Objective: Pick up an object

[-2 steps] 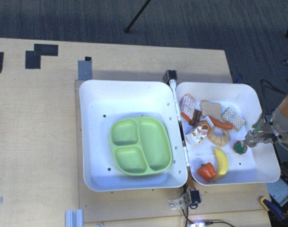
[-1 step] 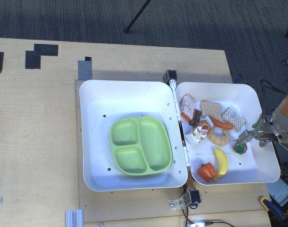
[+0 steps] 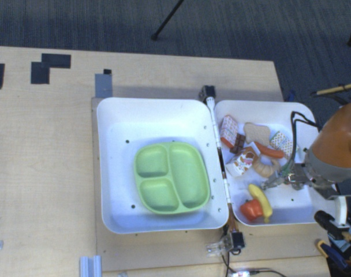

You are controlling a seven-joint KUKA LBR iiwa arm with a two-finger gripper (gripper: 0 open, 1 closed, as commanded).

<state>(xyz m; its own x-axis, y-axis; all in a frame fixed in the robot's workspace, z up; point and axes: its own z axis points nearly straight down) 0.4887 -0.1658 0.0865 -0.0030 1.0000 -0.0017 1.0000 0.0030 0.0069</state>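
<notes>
Camera view shows you the wooden worktop (image 3: pixel 43 154) with two white bins side by side. Take the left bin (image 3: pixel 115 154) as your landmark. Inside it, near the middle, lies a green divided plate (image 3: pixel 172 178) with three compartments. Just right of this bin, touching its edge, stands the right bin (image 3: pixel 302 111), where all the small objects are gathered. In the part nearest to the left bin you see a red and white packet (image 3: pixel 228 128), then a dark brown piece (image 3: pixel 239 141) and below it a white carton with red print (image 3: pixel 242 164). Further right from the left bin are a slice of bread (image 3: pixel 258 133), an orange sausage-like piece (image 3: pixel 269 150), a beige lump (image 3: pixel 262 169) and a small blue and white packet (image 3: pixel 279 139). Lower in the same bin lies a yellow banana (image 3: pixel 260 199), touching a red tomato-like fruit (image 3: pixel 251 210). Farthest right from the left bin, the end effector (image 3: pixel 277 180) of the grey and orange arm (image 3: pixel 337 149) hangs low over the right bin, just beside the beige lump and above the banana. Whether it is spread or closed, you cannot tell.
</notes>
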